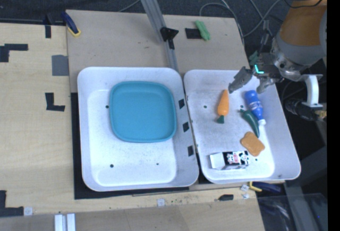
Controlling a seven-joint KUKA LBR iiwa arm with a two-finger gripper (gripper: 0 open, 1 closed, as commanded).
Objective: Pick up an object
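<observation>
My gripper [249, 84] hangs over the back of the right bin [204, 118] with its two fingers spread open and nothing between them. Just below it stands a blue bottle [254, 104], lying lengthwise. An orange carrot [223, 103] lies left of the bottle, a little below the left finger. A dark green piece [251, 120] sits below the bottle. Further forward are a tan cracker-like item [253, 144] and a small white carton [229, 160] near the bin's front wall.
The left bin [90, 118] holds a teal square plate [142, 111]. A grey pole [154, 9] slants over the bench behind the bins. A green clip [202, 30] and a yellow-blue clip [70, 23] lie on the bench top.
</observation>
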